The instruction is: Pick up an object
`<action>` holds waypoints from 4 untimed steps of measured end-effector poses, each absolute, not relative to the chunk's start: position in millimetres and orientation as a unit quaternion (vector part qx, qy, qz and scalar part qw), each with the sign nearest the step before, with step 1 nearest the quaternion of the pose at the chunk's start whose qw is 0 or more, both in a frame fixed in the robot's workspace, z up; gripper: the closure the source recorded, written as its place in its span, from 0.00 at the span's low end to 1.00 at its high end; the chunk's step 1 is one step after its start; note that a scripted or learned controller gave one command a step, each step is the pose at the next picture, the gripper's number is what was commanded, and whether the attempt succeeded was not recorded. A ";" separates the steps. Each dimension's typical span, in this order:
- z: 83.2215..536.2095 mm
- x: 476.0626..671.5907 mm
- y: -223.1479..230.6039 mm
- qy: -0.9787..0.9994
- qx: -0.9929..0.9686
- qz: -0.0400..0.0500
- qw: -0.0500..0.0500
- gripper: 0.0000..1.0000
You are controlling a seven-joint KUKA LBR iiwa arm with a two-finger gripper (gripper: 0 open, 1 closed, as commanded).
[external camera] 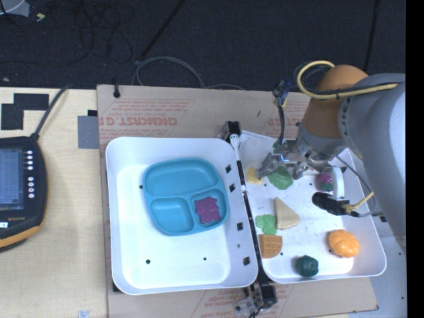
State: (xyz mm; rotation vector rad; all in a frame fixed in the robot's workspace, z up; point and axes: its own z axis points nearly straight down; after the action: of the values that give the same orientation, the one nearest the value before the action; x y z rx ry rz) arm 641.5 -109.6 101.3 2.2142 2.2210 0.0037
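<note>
My gripper (283,169) hangs low over the back of the right bin (371,264). A small green piece (281,179) lies directly under its tip, touching or nearly touching it. Whether the piece is gripped is unclear from this angle. Close by in the same bin are a yellow piece (252,175), a cream wedge (286,214), a green leafy piece (266,224), a brown waffle-like piece (270,245), a dark green ball (306,265), an orange fruit (343,243) and a small purple piece (324,179).
The left bin (132,257) holds a blue divided plate (179,184) with a purple bunch (208,209) in one compartment. The arm's grey body (377,131) covers the right bin's far right side. A black ridge (244,204) divides the bins. A pendant (16,184) lies at the far left.
</note>
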 end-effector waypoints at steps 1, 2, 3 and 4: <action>170.2 644.7 -177.2 0.706 0.708 0.000 0.003 0.00; 83.1 571.8 -92.2 0.708 0.706 -0.002 -0.005 0.00; 173.7 625.3 -104.4 0.707 0.707 0.002 0.003 0.00; 83.3 545.9 -117.0 0.706 0.708 -0.003 -0.005 0.00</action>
State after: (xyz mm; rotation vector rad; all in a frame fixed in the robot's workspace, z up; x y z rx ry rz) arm 545.9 -117.0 83.3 2.2322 2.2239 -0.0091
